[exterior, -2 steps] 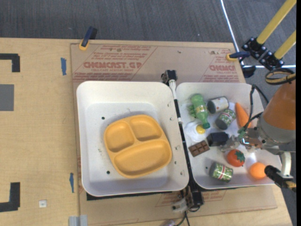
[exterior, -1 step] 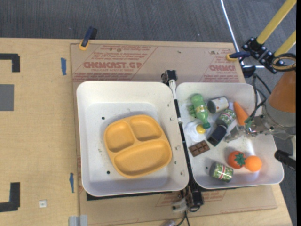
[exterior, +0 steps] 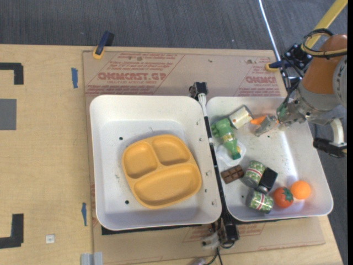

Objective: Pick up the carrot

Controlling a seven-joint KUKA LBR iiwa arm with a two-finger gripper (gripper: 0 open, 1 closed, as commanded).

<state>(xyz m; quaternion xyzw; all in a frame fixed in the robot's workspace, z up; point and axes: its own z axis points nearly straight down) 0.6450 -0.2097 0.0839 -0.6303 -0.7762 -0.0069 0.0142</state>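
Note:
The carrot (exterior: 257,121) is a small orange piece lying in the right bin (exterior: 309,164), near its back wall. Only its left end shows, beside a white block (exterior: 240,116). My gripper (exterior: 267,125) reaches in from the right and sits low right at the carrot, its tip touching or covering the carrot's right part. The grey arm with its orange band (exterior: 322,76) stands over the bin's back right corner.
The right bin also holds a green bottle (exterior: 226,134), a brown chocolate bar (exterior: 232,174), two green cans (exterior: 255,171), a black block (exterior: 268,179), a tomato (exterior: 283,197) and an orange (exterior: 300,190). A yellow divided plate (exterior: 161,170) lies in the left bin (exterior: 105,148).

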